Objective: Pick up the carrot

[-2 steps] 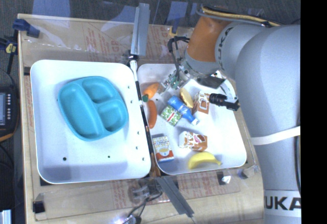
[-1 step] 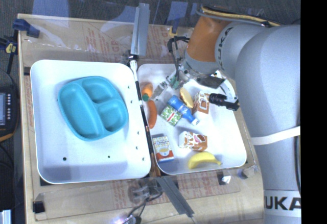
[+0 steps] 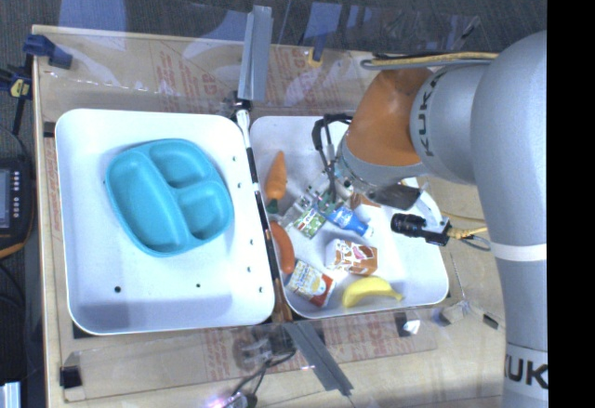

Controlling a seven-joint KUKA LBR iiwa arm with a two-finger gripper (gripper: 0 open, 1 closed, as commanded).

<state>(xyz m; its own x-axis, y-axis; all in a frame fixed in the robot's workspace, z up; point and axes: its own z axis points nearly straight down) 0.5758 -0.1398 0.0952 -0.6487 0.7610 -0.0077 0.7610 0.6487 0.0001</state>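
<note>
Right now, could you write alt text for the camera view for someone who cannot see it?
A grey robot arm reaches into the right bin, near a carrot, a banana and small packets. The left bin holds a blue tray.

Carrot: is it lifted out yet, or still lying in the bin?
Still in the bin. The carrot lies flat on the right bin's floor near its left wall, apart from the arm's wrist.

Blue divided plate (image 3: 170, 195) lying in the left white bin (image 3: 84, 285). In the right bin (image 3: 432, 281): banana (image 3: 370, 291), small cartons (image 3: 354, 257), a sausage (image 3: 284, 246).
</note>
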